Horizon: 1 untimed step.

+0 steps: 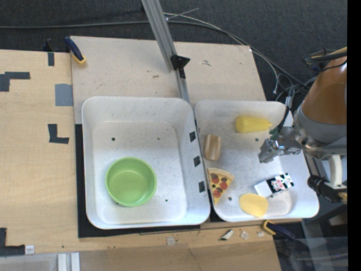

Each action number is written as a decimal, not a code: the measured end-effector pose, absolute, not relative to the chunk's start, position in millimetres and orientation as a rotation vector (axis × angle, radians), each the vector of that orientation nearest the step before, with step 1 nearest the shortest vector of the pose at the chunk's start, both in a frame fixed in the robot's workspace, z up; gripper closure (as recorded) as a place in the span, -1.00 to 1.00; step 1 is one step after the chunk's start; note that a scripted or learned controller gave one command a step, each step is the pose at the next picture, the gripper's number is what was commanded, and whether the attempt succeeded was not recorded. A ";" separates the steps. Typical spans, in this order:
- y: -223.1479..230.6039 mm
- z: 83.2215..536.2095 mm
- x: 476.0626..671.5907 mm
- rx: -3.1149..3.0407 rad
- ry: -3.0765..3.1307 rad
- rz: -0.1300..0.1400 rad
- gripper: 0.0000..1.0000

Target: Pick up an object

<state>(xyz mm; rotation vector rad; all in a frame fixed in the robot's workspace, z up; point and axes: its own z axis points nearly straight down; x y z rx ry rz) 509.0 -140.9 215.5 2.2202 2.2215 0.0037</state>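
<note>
Camera view, from above, at a slant.

Item 1: my gripper, grey metal, hanging over the right white bin near its right wall. Nothing is seen between my jaws; how far they stand apart I cannot tell.

Item 2: candidate for pick-up, a yellow rounded block, lying in the upper part of the right bin, near me and above-left of my tip. Judged light, stiff and smooth, possibly slippery; best taken across its short width.

Item 3: small black-and-white patterned card or packet, below my tip, near the bin's lower right. Flat and thin; likely hard to get under.

Item 4: pale yellow oval piece, at the lower rim.

Item 5: toy pizza slice, against the left wall; the wall would crowd a jaw.

Item 6: tan bread-like block, just above the slice.

Item 7: green round bowl, in the left white bin, well apart.

Nothing stands between me and Item 2.
</note>
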 end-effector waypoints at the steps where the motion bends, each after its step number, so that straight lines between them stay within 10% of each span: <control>1: -88.5 208.6 538.5 2.217 2.230 -0.001 1.00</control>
